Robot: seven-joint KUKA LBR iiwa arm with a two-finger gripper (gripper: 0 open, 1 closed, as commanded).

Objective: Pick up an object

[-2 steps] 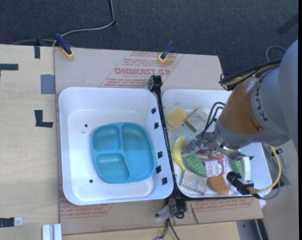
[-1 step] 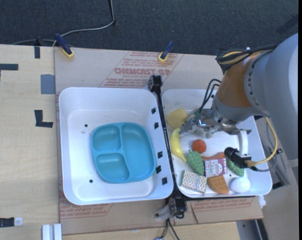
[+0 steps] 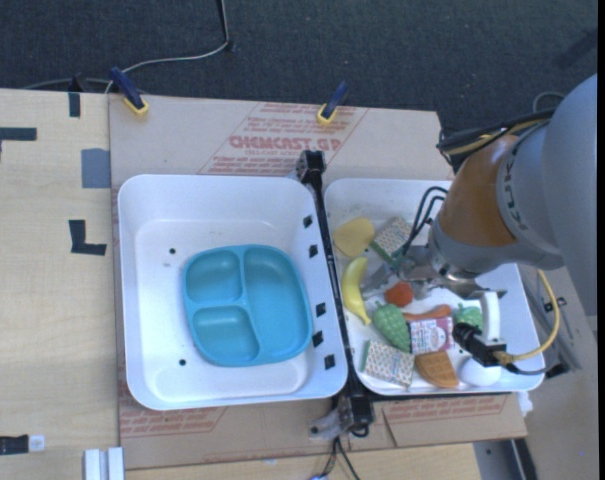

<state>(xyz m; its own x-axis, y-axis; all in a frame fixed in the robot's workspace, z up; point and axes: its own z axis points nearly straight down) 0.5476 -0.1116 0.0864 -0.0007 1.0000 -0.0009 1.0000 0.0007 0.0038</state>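
- Left of the pincer, past the bin wall, a blue divided tray lies in the left bin.
- Printed red on the cardboard sheet beyond both bins, the lettering reads roughly "CHEMCAST"; smaller lines are illegible.
- Whether the pincer is open or closed cannot be told; the wrist hides it.
- Close around it in the right bin: a yellow banana, a red round piece, a green toy.
- A red-and-white carton nearby bears unreadable print.

Dark carpet beyond – pale wooden bench below.
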